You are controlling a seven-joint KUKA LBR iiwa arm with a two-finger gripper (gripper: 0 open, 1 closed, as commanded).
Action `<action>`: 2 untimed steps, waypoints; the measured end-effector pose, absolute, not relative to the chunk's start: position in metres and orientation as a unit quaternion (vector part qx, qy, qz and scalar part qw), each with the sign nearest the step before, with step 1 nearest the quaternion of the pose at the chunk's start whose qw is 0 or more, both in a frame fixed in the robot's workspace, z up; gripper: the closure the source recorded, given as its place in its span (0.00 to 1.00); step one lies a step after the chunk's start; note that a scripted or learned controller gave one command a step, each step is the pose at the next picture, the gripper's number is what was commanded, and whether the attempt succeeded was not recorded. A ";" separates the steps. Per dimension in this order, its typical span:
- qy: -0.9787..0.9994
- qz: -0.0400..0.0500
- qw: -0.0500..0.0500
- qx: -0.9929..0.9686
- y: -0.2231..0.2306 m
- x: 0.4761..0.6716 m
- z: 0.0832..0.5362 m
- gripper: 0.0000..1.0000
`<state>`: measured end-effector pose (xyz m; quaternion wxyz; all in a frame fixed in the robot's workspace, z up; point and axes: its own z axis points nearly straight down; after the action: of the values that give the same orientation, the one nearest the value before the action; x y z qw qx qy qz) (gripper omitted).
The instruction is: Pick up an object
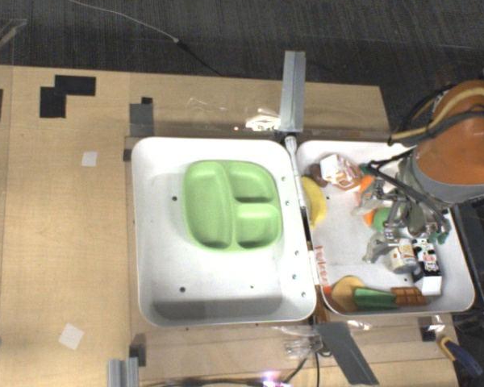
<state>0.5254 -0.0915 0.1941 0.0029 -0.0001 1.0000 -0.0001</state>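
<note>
Right bin (460, 293), white, shallow: holds small toy-food pieces. Banana (313, 201), yellow, lies at the bin's left wall; likely light, stiff, smooth plastic, best taken across its narrow middle. Green piece with brown end (385, 298) lies along the near wall beside a tan round item (347, 285). Small white packets (411, 258) sit just under the gripper (399, 232); light, boxy, easy to pinch by flat sides. Gripper hangs low over the bin's middle clutter; whether the jaws are open, closed or gripping cannot be told, cables obscuring them. Left bin (157, 289): one green divided tray (230, 204), broad, awkward.
</note>
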 end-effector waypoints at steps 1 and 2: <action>1.000 -0.001 0.006 -0.008 -0.105 0.571 0.098 0.00; 0.998 0.001 -0.001 0.058 -0.141 0.628 0.089 0.00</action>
<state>0.6281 -0.1406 0.0893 -0.0015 0.0575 0.9983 0.0009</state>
